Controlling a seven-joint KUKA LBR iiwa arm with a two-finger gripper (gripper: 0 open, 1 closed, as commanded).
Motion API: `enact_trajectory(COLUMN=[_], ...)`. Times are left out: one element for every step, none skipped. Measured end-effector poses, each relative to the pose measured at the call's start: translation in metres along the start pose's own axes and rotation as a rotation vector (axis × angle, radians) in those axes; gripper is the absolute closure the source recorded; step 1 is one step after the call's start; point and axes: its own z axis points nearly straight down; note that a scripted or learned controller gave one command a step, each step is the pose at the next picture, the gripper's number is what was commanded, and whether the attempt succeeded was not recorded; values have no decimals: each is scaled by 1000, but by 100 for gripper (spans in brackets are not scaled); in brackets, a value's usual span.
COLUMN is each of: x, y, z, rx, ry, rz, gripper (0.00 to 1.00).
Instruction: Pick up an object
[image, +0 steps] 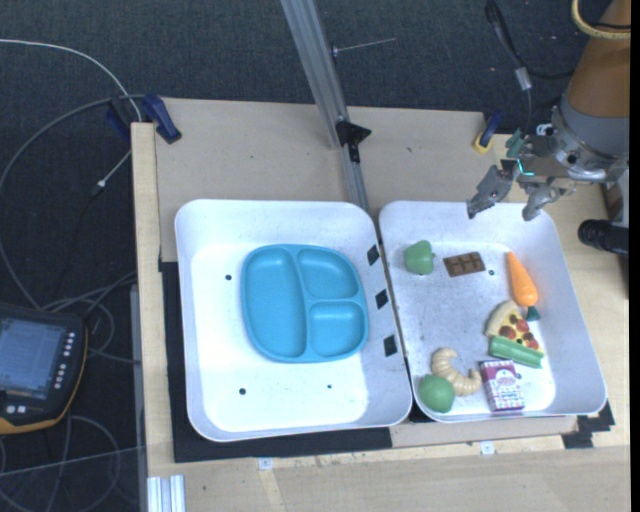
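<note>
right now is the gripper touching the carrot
Apart. The camera view shows the gripper open above the right bin's far rim, with bare white bin floor between it and the carrot lying lower down.

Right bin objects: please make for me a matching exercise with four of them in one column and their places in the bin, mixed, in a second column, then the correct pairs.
Things:
1. carrot
2. brown chocolate piece
3. small pink carton
4. pizza slice

Places:
A. near the front rim, beside the croissant
B. by the right wall, towards the back
C. right of the carton's upper side, below the carrot
D. in the back part, right of the green pepper

Pairs: 1-B, 2-D, 3-A, 4-C
</note>
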Motion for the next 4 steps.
enact_trajectory(x=[0, -1, 10, 4], y=[0, 8, 7, 8], z=[0, 47, 101, 162], rx=[0, 3, 5, 6], ry=[0, -1, 0, 0], rz=[0, 0, 0, 2], gripper=[0, 0, 0, 0])
